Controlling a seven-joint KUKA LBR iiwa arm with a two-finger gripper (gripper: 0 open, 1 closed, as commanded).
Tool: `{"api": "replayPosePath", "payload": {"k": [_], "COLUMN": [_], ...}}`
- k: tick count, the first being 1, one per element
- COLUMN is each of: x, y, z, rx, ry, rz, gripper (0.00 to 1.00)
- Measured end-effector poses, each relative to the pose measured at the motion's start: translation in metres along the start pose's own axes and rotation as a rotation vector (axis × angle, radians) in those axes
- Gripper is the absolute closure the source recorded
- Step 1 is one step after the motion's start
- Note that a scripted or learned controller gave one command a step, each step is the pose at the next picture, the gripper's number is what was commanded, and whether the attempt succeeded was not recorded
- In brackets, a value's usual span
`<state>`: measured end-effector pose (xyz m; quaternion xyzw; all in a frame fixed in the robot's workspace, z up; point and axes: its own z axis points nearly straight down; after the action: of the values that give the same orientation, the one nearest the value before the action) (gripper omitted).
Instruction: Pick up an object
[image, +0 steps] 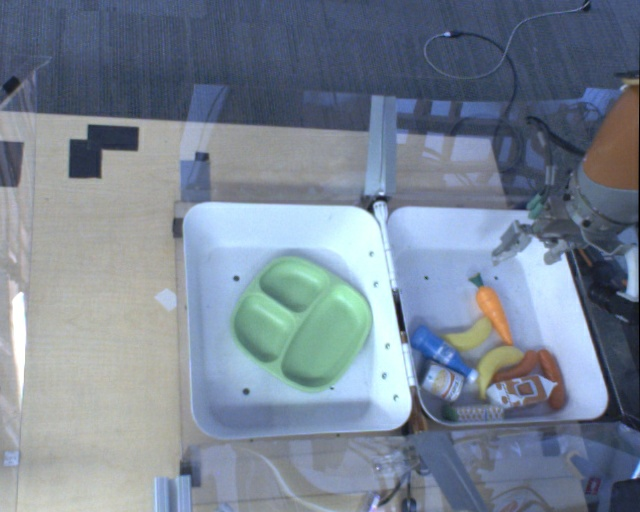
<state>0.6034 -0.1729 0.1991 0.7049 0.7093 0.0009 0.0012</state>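
Over the right bin's (575, 300) far right corner, my gripper (528, 240) hangs with its fingers spread and nothing between them. It sits well apart from the toys, which crowd the near end of that bin.

Findings on the load: a carrot (492, 312) lies alone, nearest to me, green top pointing toward the far wall. Below it a banana (472, 335) and a second banana (497, 364) lie touching or nearly so. A blue bottle (436, 347) and a small can (441, 381) rest against the inner wall. A ketchup bottle (525, 390) lies in the near right corner, pressed against the second banana. The left bin (210, 300) holds a green divided plate (303, 323), lying flat and wide; I judge it a poor target for a two-finger grip.

Recommendation: I take the carrot. It has clear floor on both long sides, so my fingers can straddle it without fouling a neighbour. I should come over its thick middle, turn the wrist so the fingers close across its narrow width, then descend straight until the tips are beside it before closing.

Risk: the tapered body may squirt out toward its thin end if I grip too near the tip.
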Motion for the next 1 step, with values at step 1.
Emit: {"api": "replayPosePath", "payload": {"k": [1], "x": [0.0353], "y": [-0.0261], "z": [0.1093], "rx": [-0.011], "ry": [-0.003], "rz": [-0.183], "gripper": [0.0]}}
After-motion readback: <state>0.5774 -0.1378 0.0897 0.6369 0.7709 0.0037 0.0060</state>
